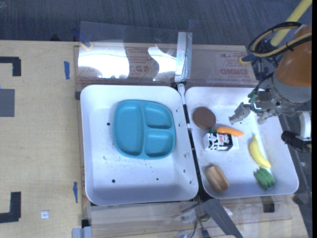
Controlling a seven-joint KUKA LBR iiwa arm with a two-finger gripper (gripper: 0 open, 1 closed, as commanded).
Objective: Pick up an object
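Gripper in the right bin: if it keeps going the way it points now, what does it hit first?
The gripper points left and downward. Most likely it meets the carrot just below its tip, or the brown round disc beyond; depth is unclear from this single view.

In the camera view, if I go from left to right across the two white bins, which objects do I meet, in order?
Blue divided plate → brown disc → black-and-white carton → banana
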